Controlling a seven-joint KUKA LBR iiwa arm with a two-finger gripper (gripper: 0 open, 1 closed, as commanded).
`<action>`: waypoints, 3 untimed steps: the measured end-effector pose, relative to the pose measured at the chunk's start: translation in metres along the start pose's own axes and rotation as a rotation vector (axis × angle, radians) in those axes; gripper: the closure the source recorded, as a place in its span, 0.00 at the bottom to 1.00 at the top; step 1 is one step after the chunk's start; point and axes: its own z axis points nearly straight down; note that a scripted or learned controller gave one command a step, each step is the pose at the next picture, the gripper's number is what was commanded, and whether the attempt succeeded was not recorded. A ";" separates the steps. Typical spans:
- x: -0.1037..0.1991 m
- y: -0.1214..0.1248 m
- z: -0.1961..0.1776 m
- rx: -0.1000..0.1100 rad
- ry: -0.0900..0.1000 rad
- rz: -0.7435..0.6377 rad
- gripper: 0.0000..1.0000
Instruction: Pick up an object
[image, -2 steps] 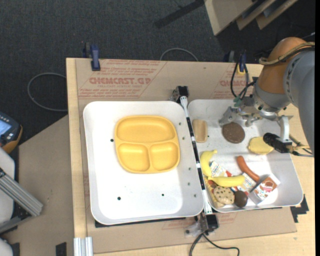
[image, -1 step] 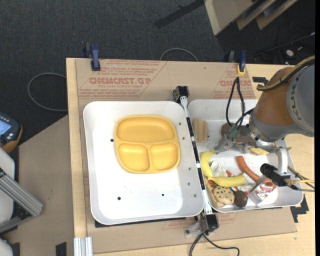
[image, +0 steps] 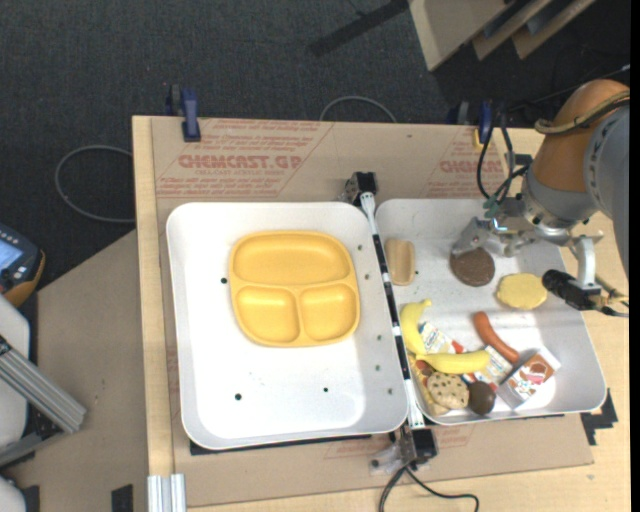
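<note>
At the near edge of the right bin (image: 590, 345) lie a chocolate-chip cookie (image: 445, 390), a dark brown lump (image: 481, 398) and a small red-and-white packet (image: 527, 376). Just above them are two bananas, one curved along the bin's left wall (image: 413, 325) and one lying flat (image: 458, 361), and one sausage (image: 496, 337).

The gripper (image: 497, 232) hangs over the far half of this bin, its grey parts just above a round brown patty (image: 472, 267); how wide the claw stands, and whether it touches the patty, cannot be told. Beside it sit one pale yellow round biscuit (image: 522, 291) towards the right edge and one tan bread piece (image: 401, 261) at the left wall.

The left bin (image: 200, 330) carries a single yellow three-compartment tray (image: 294, 286) in its far half. Both bins rest on a brown board printed with red lettering (image: 240, 160), clamped at its far edge, over dark carpet (image: 80, 70).
</note>
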 end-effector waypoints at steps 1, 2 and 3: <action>0.040 -0.101 0.002 0.018 0.009 0.002 0.00; 0.038 -0.096 -0.009 0.007 0.005 0.001 1.00; 0.038 -0.096 -0.008 0.008 0.005 0.001 0.00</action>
